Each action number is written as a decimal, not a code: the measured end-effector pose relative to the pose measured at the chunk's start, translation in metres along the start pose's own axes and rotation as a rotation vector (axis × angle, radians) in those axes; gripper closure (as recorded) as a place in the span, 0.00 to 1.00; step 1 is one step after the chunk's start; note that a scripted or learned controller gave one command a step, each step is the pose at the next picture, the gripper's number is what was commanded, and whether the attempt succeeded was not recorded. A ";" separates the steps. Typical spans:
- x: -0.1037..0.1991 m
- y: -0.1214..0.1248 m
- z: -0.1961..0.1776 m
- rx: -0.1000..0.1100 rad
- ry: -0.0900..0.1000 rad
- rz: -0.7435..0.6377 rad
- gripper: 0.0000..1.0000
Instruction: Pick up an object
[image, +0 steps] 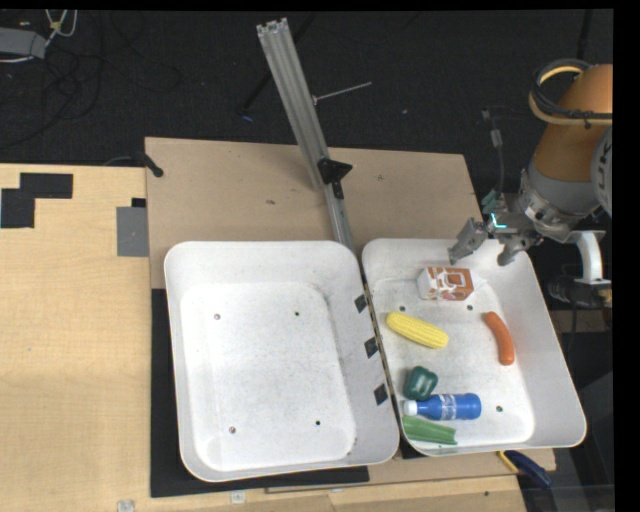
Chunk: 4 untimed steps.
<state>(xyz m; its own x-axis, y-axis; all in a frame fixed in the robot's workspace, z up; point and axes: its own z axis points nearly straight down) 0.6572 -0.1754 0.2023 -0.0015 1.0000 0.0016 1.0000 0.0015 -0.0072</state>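
A: What colours sit in the right bin (560, 400)?

B: The bin itself is white. In it lie a yellow corn cob (417, 330), an orange-red sausage (500, 338), a dark green pepper (421, 381), a blue bottle (446, 407) with a white cap, and a lighter green pod (430, 431) at the near rim.

A: And the small carton (446, 283)?

B: White, with a reddish-brown printed patch.

A: The left bin (190, 330)?

B: Plain white, with a few tiny dark dots.

A: The arm (572, 150)?

B: Grey, with an orange band; the pincer (491, 240) is grey metal with a small teal spot.

A: The table (70, 330)?

B: Pale wood grain, with black and grey blocks, beside a tan board (400, 190).
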 end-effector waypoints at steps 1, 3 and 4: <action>0.000 0.001 -0.003 -0.004 -0.002 -0.003 0.00; 0.004 0.010 0.085 -0.027 -0.008 -0.004 0.00; 0.004 0.011 0.074 -0.030 -0.009 -0.007 1.00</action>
<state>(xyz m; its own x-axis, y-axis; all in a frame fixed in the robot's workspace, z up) 0.6676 -0.1712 0.1281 -0.0080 0.9999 -0.0078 0.9997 0.0082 0.0224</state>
